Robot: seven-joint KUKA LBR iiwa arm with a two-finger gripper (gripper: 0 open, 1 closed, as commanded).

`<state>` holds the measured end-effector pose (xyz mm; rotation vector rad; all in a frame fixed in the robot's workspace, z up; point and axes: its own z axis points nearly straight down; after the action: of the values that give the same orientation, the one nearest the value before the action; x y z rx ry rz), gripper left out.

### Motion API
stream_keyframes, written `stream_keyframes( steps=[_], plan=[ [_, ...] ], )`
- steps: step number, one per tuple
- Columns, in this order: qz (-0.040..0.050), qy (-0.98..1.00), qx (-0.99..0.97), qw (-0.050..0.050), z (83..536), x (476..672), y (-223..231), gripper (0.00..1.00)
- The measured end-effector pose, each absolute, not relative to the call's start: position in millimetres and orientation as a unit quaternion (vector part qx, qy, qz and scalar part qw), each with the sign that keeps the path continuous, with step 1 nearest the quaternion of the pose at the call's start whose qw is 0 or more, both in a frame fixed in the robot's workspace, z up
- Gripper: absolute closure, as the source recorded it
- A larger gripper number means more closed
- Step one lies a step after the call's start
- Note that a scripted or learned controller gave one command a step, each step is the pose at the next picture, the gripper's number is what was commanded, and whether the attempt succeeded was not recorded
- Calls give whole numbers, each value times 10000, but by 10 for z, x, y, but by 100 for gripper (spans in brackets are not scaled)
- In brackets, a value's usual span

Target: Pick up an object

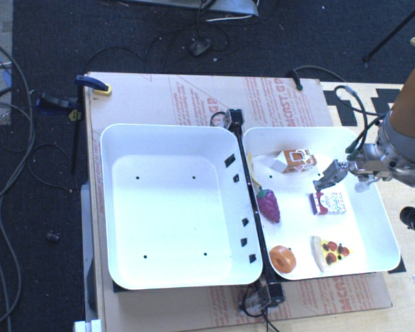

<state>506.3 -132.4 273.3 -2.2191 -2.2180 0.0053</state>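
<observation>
Smooth white plastic bins (117, 206)

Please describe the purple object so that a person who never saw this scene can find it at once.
Look at the right bin, where all the small items lie. Go to its left wall, near the divider between the two bins, about halfway down. The purple object lies there, dark and elongated, above the round orange fruit; nothing else is purple.
</observation>
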Motion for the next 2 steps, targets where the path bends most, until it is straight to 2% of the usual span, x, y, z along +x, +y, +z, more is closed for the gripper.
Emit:
stream_keyframes(
  steps=[1, 2],
  plan=[
    [1, -7071, -7071, 0, 2756, 5072, -1323, 0],
    [16, -7071, -7071, 24, 2149, 5003, -1302, 0]
  ],
)
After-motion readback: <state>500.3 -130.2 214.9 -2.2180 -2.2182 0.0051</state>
